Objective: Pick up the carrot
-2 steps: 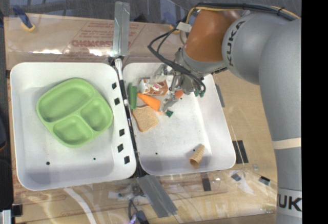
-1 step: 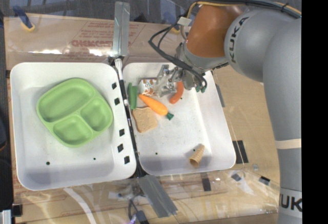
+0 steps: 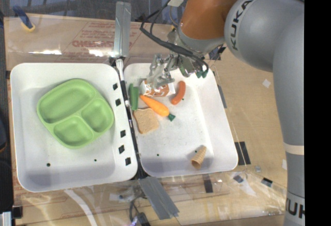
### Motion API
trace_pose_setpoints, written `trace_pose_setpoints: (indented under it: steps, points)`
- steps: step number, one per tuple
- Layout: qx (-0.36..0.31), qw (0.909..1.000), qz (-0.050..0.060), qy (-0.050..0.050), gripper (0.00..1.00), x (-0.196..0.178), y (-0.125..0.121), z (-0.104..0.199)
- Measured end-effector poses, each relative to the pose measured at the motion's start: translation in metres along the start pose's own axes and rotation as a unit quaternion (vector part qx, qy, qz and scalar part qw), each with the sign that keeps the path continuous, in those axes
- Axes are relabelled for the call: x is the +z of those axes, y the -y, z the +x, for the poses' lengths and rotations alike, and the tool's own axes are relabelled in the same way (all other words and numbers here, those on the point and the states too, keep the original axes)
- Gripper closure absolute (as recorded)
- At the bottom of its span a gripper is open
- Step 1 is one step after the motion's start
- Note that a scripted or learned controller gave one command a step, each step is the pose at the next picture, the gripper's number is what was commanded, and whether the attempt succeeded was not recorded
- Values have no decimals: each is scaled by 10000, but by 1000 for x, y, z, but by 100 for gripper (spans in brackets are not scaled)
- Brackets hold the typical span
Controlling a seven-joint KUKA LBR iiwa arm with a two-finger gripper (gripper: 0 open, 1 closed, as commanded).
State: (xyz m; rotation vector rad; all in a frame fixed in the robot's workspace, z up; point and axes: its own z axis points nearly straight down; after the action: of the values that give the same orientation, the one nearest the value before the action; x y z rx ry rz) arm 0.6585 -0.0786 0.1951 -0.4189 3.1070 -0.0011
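Gripper: the gripper (image 3: 159, 71) hangs over the twelve-o'clock end of the right bin (image 3: 217, 132); whether it is parted or closed cannot be told from this slant, and nothing is seen held in it.
Arm: the grey arm (image 3: 269, 28) with its orange band enters from three o'clock.
Beneath the tool: an orange-and-white packet (image 3: 156, 90) lies just at its six o'clock.
Carrot: the carrot (image 3: 155, 106) lies in the right bin, at six o'clock from the gripper, near it but apart.
Carrot's look: bright orange, tapered, lying slantwise, with a small green stub at its four-o'clock end.
Neighbours: a bread slice (image 3: 146, 121) touches it at six o'clock; a green pod (image 3: 134, 97) lies at its nine o'clock; a sausage (image 3: 178, 92) sits at its two o'clock.
Risk: in my judgement a straight descent would land on the packet instead; crowding may also drag the bread.
Risk two: the smooth taper could slip out.
Farther off: a cone (image 3: 198, 157) at five o'clock; a green tray (image 3: 75, 113) in the left bin (image 3: 26, 168).
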Motion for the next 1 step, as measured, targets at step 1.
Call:
trace_pose_setpoints:
  steps: [1]
  points:
    - [-364, 9993, -5, -23, 100, -9, 4, 38]
